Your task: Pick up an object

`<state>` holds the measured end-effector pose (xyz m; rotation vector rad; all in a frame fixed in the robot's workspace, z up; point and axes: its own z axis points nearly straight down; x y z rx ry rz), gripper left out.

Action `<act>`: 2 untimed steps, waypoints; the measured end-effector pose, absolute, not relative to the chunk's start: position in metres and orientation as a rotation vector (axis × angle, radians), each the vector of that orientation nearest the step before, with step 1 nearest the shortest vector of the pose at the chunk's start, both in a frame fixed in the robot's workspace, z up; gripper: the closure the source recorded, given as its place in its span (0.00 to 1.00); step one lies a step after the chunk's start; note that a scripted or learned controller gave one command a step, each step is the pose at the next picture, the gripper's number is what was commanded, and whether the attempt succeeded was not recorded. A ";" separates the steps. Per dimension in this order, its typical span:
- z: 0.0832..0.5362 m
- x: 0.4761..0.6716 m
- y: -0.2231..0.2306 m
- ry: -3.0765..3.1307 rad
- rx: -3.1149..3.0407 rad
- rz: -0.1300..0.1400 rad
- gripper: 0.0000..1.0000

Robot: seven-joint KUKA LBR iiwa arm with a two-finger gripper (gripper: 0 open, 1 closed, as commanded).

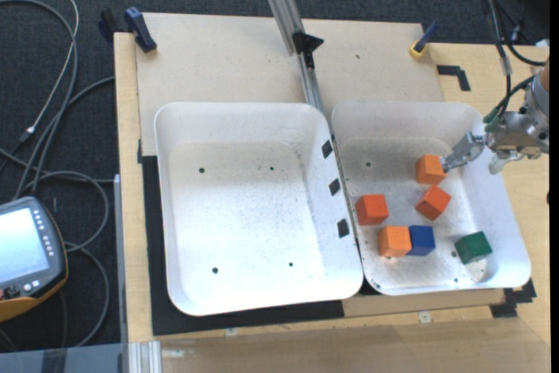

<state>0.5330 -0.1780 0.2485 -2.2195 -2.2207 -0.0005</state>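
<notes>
Six small cubes in the right bin (489, 271): an orange cube (429, 169) uppermost, a red-orange one (433, 203) just below it turned on the diagonal, another red-orange cube (373, 209) nearer the dividing wall, then an orange cube (395, 240) touching a blue cube (421, 239), and a dark green cube (473, 247) apart toward the near right corner. Likely light, stiff, painted wood or foam, with flat faces and crisp corners; probably not fragile, possibly a little slick on the paint. Best taken across two opposite flat faces, squared to the block rather than corner to corner. Gripper (476, 148) poised at the right bin's far right side, one grey finger reaching toward the uppermost orange cube, tip just beside it; nothing visibly between the fingers, and whether spread or closed cannot be told. Uppermost orange cube seemingly the handiest target, with bare floor on its left and far sides. Touching orange and blue pair poor for finger room between them. Green cube near the rim, so tighter there. Left bin (175, 188) well apart, beyond the raised middle walls.
</notes>
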 end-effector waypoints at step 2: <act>0.095 0.580 -0.200 -2.218 -2.214 0.006 0.00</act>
